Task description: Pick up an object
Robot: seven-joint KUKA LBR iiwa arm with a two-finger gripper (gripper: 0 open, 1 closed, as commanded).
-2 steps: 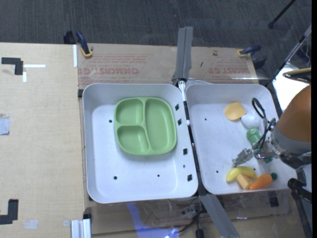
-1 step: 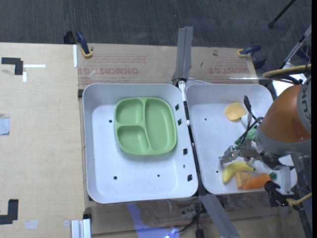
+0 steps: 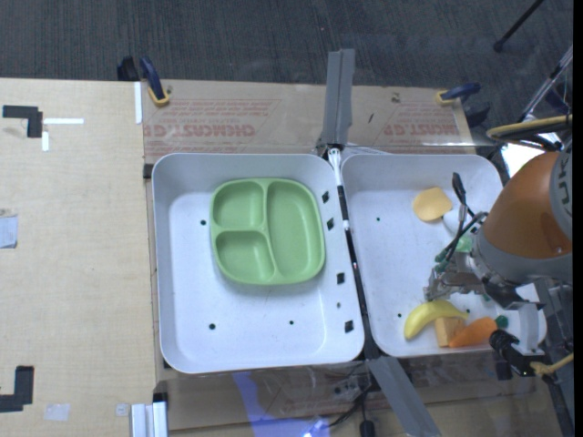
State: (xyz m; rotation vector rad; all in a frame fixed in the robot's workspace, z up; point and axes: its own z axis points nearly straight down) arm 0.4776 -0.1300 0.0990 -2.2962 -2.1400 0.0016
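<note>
Down in the right bin [image 3: 392, 189], the gripper [image 3: 444, 285] sits low over a small cluster of toy food, just above the yellow banana [image 3: 426, 318]. The banana lies curved on the bin floor directly below the fingertips, with an orange carrot-like piece [image 3: 474, 333] touching its far end, a little beyond and below the gripper. A flat yellow-orange chip-shaped item [image 3: 432, 204] rests well above the gripper, apart from the pile. Off to the gripper's left, across the divider between the bins, the left bin [image 3: 182, 317] holds a green sectioned plate [image 3: 269, 231], lying flat near its upper middle.

The arm [image 3: 533, 212] comes in from the right and bends steeply downward, its orange band bulking over the bin's right wall, so the wrist points nearly straight down at the floor. That posture suits a top-down grab, and the banana looks the likeliest target, being the closest thing under the tool. The objects crowd the bin's lower right corner, which leaves little room beside the wall for a finger to slide in.

Dark cabling and the wrist body overlap the fingertips here, so whether the fingers are spread or pressed together I cannot tell; nothing is visibly caught between them.
</note>
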